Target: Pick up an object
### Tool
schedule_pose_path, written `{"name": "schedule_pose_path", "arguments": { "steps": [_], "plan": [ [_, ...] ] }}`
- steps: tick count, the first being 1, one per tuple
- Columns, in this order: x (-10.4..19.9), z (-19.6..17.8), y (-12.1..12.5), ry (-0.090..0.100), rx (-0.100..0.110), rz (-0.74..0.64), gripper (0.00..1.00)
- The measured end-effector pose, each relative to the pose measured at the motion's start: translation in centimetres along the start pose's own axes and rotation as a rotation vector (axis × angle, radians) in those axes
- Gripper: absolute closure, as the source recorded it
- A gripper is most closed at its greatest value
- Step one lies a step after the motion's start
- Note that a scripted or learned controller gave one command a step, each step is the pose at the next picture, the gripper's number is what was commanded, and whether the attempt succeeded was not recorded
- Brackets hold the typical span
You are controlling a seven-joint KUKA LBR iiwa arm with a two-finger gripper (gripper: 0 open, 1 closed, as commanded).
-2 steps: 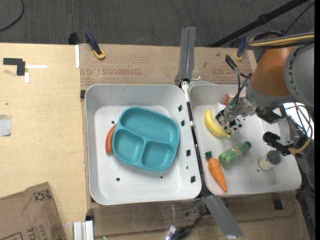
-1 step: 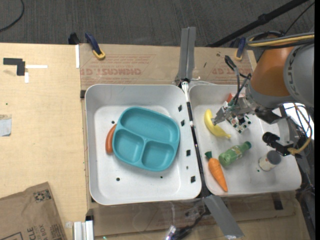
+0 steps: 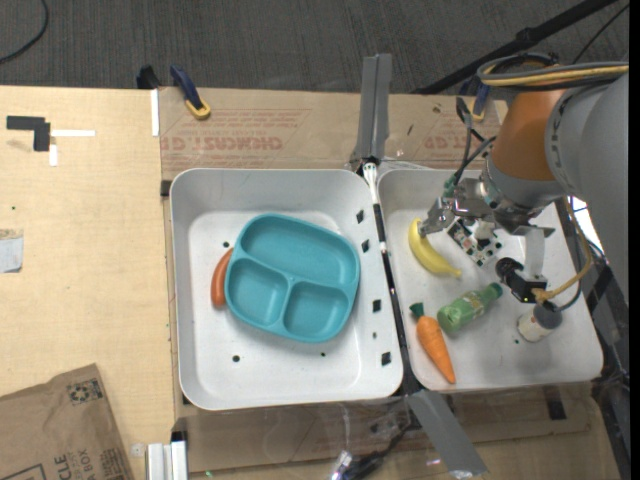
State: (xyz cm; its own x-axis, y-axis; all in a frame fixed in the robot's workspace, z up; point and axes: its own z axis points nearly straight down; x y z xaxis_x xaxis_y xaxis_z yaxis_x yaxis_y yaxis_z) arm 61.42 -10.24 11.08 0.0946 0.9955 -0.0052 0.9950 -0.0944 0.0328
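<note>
While the grey arm with its orange band reaches in from the upper right of the frame, its claw hangs low over the right bin, just beside the upper end of the banana. Whether the claw is apart or together cannot be told from this angle; nothing shows between its tips. Right of centre, the banana lies near the bin's left wall, curving downward. Below it, a green bottle lies on its side, and a carrot rests near the lower left corner of that bin. At centre frame, the left bin carries a teal divided plate, with an orange piece tucked against the plate's left edge. Both bins sit on the counter.
</note>
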Motion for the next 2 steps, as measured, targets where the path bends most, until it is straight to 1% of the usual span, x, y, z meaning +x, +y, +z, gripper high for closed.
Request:
{"name": "schedule_pose_path", "arguments": {
  "steps": [1, 2],
  "plan": [
    [0.04, 0.12, -1.42, -0.005, -0.011, -0.177, 0.0],
    [-0.82, 0.15, -1.45, 0.002, -0.013, -0.117, 0.0]
  ]
}}
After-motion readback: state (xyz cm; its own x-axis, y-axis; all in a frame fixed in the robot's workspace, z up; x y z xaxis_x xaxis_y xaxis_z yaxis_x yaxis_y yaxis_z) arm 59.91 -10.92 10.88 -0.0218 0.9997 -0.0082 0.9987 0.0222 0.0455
